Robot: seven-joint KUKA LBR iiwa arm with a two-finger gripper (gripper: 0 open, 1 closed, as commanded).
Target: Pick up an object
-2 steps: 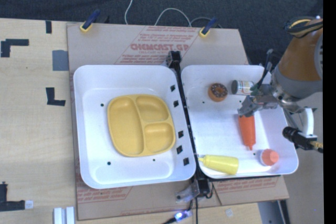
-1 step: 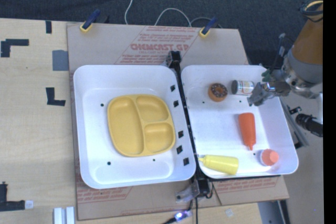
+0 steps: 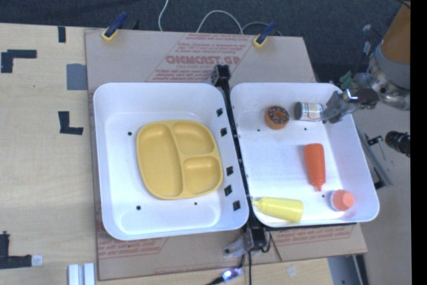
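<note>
Jar (image 3: pixel 308 111): a small clear container with a dark cap, lying on its side at the far right of the right bin (image 3: pixel 353 143), touching or just short of the gripper (image 3: pixel 335 108), on the gripper's left. It is judged the likeliest target, being the nearest thing to the tool.

Camera view. The gripper sits at the bin's right rim, low, with its dark fingers pointed toward the jar. Nothing is seen between them; how far apart they stand cannot be told at this size.

Handling, as a judgement: the jar looks light, rigid and smooth (probably plastic), and, lying down, it will roll if nudged from one side. Best hold is across the round body at mid-length, fingers square to its axis, not on the cap end.

Other candidates in the same bin:
- Doughnut (image 3: pixel 277 117), just beyond the jar to the gripper's left; looks like a toy, low and flat, awkward to pinch.
- Carrot (image 3: pixel 315 165), nearer the camera than the gripper; tapered, so prone to slip toward the thin end.
- Yellow bottle (image 3: pixel 280 209), well apart, at the near left corner.
- Orange cap (image 3: pixel 342 200), near the front rim.

The left bin (image 3: pixel 117 163) holds a yellow plate (image 3: pixel 179 158), well apart from the gripper.
</note>
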